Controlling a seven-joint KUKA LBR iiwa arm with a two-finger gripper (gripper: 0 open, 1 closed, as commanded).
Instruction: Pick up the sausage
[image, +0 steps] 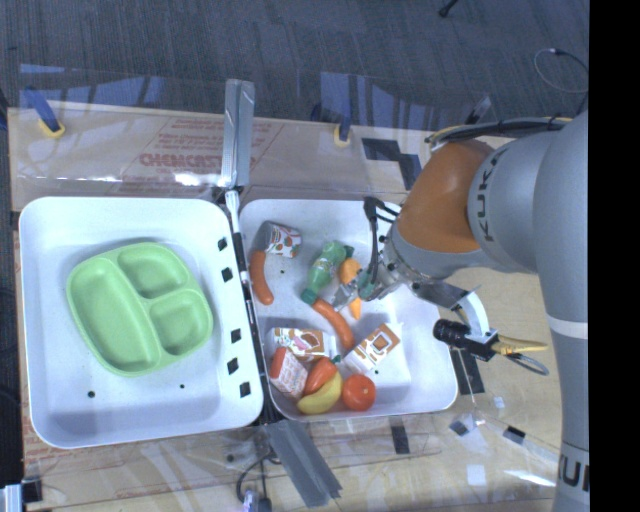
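The sausage (260, 277) is a short reddish-orange link lying along the left wall of the right bin (430, 390), just below a small carton. My gripper (362, 291) reaches down into the middle of that bin, well to the right of the sausage, among a green bottle (326, 266) and a carrot (335, 322). The wrist hides how its fingertips stand, and I see nothing clearly held between them.
The right bin also holds small cartons (377, 346), a tomato (358, 392), a yellow fruit (318, 401) and a red pepper. A green divided plate (138, 305) lies in the left bin (60, 400). The bins' divider runs just left of the sausage.
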